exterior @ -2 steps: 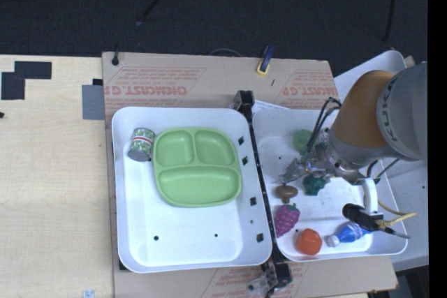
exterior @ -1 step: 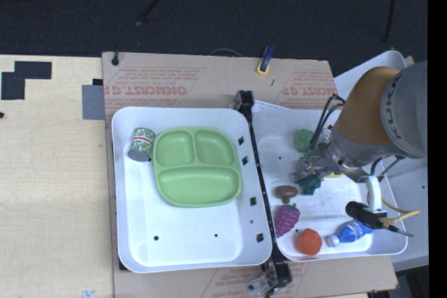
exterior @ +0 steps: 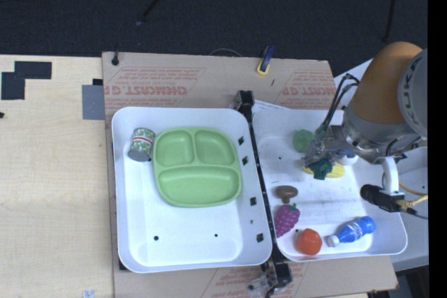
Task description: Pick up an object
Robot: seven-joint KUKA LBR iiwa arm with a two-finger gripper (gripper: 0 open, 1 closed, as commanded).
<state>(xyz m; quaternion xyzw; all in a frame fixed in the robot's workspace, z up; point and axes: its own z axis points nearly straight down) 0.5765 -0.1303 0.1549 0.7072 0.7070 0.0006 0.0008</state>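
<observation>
Nearest the lens, the right bin (exterior: 391, 248) is listed first, then the left bin (exterior: 133, 234), which is seen to carry a green divided plate (exterior: 197, 167) and a small can (exterior: 142, 144). Catalogued in the right bin: blue bottle (exterior: 353, 230), purple grapes (exterior: 286, 218), red tomato (exterior: 308, 241), brown mushroom (exterior: 286, 192). The gripper (exterior: 323, 162) is lowered over a dark green piece on a yellow item (exterior: 336, 172); jaw opening cannot be told. A centred, vertical closure is advised before any lift.
</observation>
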